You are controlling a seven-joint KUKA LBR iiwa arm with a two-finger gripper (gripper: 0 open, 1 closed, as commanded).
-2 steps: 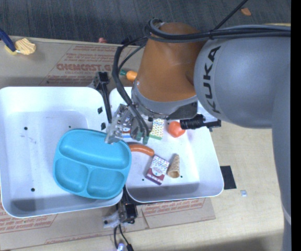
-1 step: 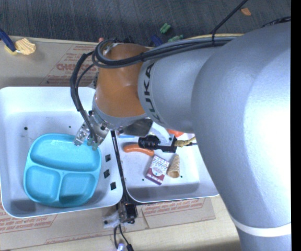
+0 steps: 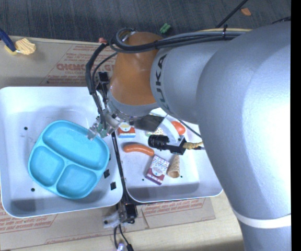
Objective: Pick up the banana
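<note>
With its grip state impossible to judge, the gripper [image 3: 101, 128] sits at the divided blue plastic tray's [image 3: 61, 166] upper-right rim, and should cross well right of that tray to straddle what looks like the yellow banana [image 3: 195, 146].

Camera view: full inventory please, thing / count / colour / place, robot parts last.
bins: 2, white, side by side on the bench
divided plate: 1, light blue, three compartments, in the left bin
sausage: 1, orange-red, right bin near the divider
small packet: 1, dark red and white, right bin, front
cone: 1, tan, right bin beside the packet
black tool: 1, black, right bin centre
small box: 1, white with red, right bin, under the wrist
banana: cannot make one out
arm: 1, grey with orange band, from the right
hand: 1, over the plate's right edge
</note>
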